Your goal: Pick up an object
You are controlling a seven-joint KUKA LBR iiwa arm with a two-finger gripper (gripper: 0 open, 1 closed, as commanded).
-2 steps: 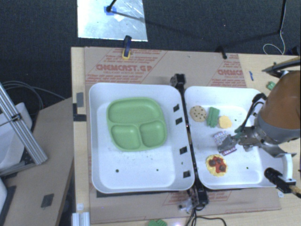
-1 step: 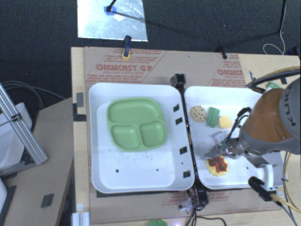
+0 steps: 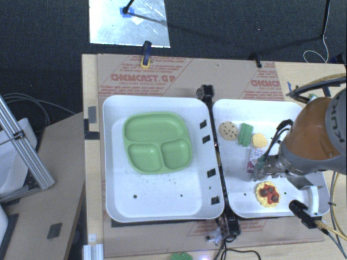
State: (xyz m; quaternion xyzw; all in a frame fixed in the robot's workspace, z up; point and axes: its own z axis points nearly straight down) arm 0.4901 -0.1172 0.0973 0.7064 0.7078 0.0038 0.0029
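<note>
- Purple-and-white packet (image 3: 255, 157) is the thing nearest my end effector (image 3: 262, 168); it lies in the right bin (image 3: 234, 202), just right of the black divider (image 3: 216, 156) between the two bins.
- Judging by its crinkled look, the packet is light, thin and soft, likely a slippery wrapper; I would take it across its narrow width, near the middle, so it does not fold away.
- My end effector sits low over the packet, a short way right of the divider; whether it is apart, together or clamped on anything I cannot tell, since my own wrist (image 3: 309, 140) covers it.
- Other candidates lie right of the divider too: a spotted cookie (image 3: 228, 130) closest to it, a green block (image 3: 245, 134) just beyond, a yellow ball (image 3: 259, 140) touching or nearly touching the block, and a yellow-red pizza toy (image 3: 267, 194) further toward the bin's near rim.
- These look like stiff, light toys; the block offers flat sides for a firmer hold.
- Left of the divider, a green divided plate (image 3: 158, 143) rests in the left bin (image 3: 116, 199).
- Part of the packet is hidden beneath me, so its full outline stays unclear.
</note>
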